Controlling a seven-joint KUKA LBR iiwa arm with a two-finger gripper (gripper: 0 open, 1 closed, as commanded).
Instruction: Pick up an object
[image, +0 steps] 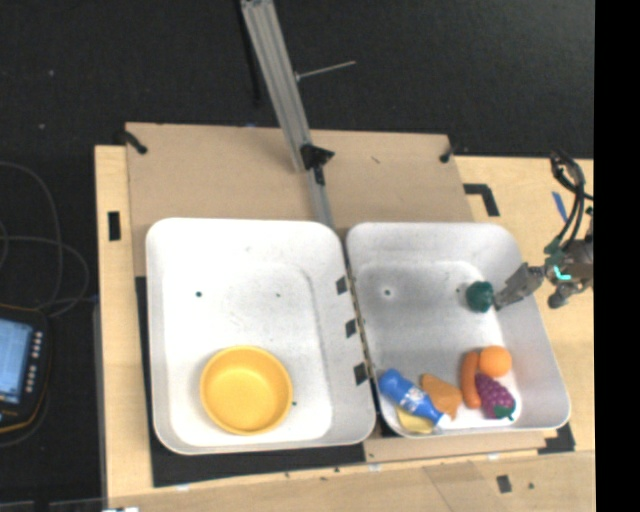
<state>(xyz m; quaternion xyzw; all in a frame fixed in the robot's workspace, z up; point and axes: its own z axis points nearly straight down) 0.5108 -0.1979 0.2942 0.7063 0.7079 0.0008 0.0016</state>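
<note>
The bench (110, 300) is seen as a pale wooden board set on a dark floor, with a tan sheet laid under the bins. A grey metal rail (285, 100) is run down at a slant from the top edge to the gap between the bins.

The left bin (180, 250) is the roomier of the two: most of its floor is left bare, and only its near corner is taken up by a yellow bowl (246, 389), which is set upright close to the front wall.

In the right bin (430, 245) the far half and the middle are left open, while the near wall is crowded. There a blue and white bottle (408, 397) is laid on its side, its long axis running from upper left to lower right. An orange piece (441, 392) is placed just beside it, then a carrot-like piece (469, 375) stood nearly along the bin's depth, an orange ball (495, 361) and purple grapes (497, 396), all packed touching or nearly so.

A small green round object (480, 296) is found apart from that cluster, in the right part of the right bin, with bare floor around it on the left and front.

The gripper (512, 287) is reached in over the right wall, its tip seen touching or just beside the green object. Whether the fingers are spread or closed cannot be told.
</note>
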